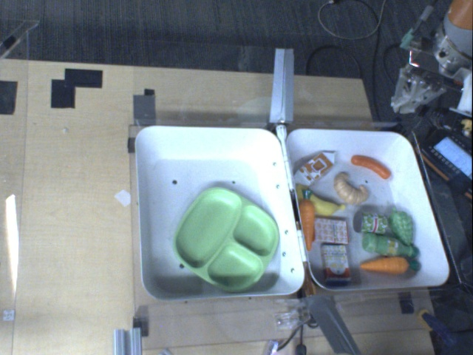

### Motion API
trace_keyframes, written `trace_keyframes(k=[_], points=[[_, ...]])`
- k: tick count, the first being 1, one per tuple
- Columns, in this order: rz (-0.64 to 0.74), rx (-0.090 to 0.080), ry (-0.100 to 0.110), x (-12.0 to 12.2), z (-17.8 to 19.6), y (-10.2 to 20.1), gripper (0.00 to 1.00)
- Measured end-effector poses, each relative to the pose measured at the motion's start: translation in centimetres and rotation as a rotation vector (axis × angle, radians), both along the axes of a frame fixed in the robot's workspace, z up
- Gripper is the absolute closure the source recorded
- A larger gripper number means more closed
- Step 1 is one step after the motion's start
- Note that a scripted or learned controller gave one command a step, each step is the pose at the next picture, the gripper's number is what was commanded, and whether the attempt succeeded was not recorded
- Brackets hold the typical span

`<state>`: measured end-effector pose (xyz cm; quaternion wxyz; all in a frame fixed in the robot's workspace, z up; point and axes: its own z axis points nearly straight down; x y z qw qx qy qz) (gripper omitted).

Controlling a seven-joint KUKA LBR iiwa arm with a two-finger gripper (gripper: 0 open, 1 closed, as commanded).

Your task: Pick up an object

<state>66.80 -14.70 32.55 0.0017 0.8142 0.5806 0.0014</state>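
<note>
While the arm sat at the upper right of your camera view, its gripper [415,95] hung outside the bins, above the bench's far right corner, and I could not tell from this angle whether it was parted or closed; you could see nothing caught in it. Just below and left of it lay the right bin [414,148], crowded with small items. Nearest the tool was an orange sausage [370,166], with a beige croissant [350,189] beside it and a small brown-and-white packet [315,167] toward the divider. A yellow banana [324,205] and an orange carrot [307,222] lay along the bin's left wall. Two printed cartons [332,232] sat one behind the other at the near side, next to a green bottle [387,234] and a second carrot with a green top [387,265]. Farther out, your left bin [159,198] held a green divided plate [227,237], tilted against its near wall.
</note>
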Motion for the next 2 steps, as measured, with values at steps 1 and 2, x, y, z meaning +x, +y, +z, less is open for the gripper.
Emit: trace_keyframes(k=[1,2], points=[[0.006,-0.002,-0.007,0.2,1.3,0.2,1.0],[0.012,-0.004,-0.013,0.3,2.6,0.3,1.0]])
